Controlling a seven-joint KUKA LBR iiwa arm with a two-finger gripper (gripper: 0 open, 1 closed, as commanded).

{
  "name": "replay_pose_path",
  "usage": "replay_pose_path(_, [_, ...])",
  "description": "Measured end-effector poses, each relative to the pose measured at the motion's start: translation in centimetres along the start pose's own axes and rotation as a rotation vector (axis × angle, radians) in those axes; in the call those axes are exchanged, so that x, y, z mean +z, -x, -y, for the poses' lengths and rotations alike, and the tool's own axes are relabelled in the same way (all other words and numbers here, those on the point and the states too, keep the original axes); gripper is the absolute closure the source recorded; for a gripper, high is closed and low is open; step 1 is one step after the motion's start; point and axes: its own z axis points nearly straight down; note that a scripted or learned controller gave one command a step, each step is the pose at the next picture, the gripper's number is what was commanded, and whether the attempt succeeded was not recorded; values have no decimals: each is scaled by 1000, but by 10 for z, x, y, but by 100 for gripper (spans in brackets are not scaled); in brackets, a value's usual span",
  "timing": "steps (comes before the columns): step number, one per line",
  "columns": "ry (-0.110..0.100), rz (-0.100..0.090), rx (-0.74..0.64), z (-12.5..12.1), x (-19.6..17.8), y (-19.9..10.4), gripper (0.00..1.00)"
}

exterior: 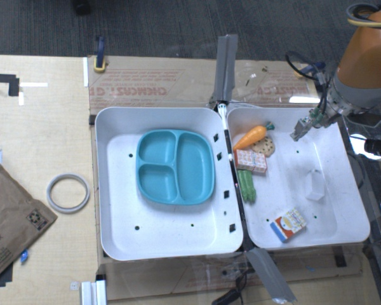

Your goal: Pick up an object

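Carrot point(250, 136), orange with a green top, is seen lying in the right bin point(343, 170), left of the claw point(301, 129) and apart from it. Just below the carrot a cookie point(264, 147), a red-and-white box point(251, 161) and a green pod point(246, 185) are clustered. A small carton point(288, 224) lies lower down. Claw opening cannot be told; detail too small. A blue divided plate point(176, 167) sits in the left bin point(114, 189), further left.

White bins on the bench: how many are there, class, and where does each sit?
2. The left bin holds a blue divided plate; the right bin, touching it, holds the small items.
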Motion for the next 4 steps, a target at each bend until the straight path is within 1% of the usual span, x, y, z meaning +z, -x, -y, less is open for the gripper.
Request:
replay_pose_path(1, [-4, -3, 99, -3, 81, -52, 0])
replay_pose_path(2, [-4, -3, 100, 71, 92, -89, 0])
replay_pose_path(3, [-2, -1, 81, -9, 40, -56, 0])
replay_pose_path(4, [-3, -2, 89, 72, 92, -44, 0])
